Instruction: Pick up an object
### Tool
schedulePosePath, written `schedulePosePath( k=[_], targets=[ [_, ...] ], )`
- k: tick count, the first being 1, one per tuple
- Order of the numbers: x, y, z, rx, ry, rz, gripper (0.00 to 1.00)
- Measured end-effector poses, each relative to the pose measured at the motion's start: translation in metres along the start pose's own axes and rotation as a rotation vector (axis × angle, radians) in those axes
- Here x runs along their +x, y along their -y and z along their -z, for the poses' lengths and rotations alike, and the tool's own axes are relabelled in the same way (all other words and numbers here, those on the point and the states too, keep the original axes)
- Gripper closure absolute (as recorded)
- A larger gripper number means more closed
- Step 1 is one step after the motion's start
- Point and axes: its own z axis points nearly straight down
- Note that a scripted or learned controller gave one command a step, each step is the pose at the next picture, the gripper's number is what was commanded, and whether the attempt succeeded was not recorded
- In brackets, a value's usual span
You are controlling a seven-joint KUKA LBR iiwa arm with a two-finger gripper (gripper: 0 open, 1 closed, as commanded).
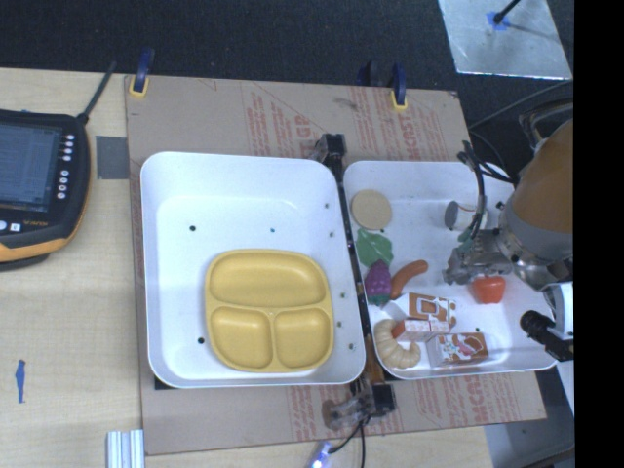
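My gripper (472,263) hangs over the right side of the right bin (429,181), its arm coming in from the right. A red toy vegetable (489,290) lies right below and beside it; whether they touch is unclear. More toys lie to its left: an orange sausage (409,278), purple grapes (376,283), a green leafy piece (373,248) and a tan round disc (370,210). Two small cartons (430,311) (462,348) and a pale croissant-like piece (398,345) lie at the bin's front. A grey cylinder (453,214) stands behind the gripper.
The left bin (195,193) holds a yellow divided plate (270,310). A handheld control pendant (39,183) rests on the bench at far left. Cables and clamps sit along the divider between the bins (343,213).
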Motion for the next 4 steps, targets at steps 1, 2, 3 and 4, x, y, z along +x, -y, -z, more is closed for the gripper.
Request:
schedulePosePath(
  k=[1,2,3,4],
  targets=[
    [0.050,-0.004,0.076,-0.002,-0.001,0.001,1.00],
    [0.050,-0.004,0.076,-0.001,-0.001,0.000,0.00],
    [-0.008,0.034,0.001,0.001,0.000,-0.001,0.00],
    [-0.050,0.036,-0.035,-0.014,-0.005,0.005,0.00]
  ],
)
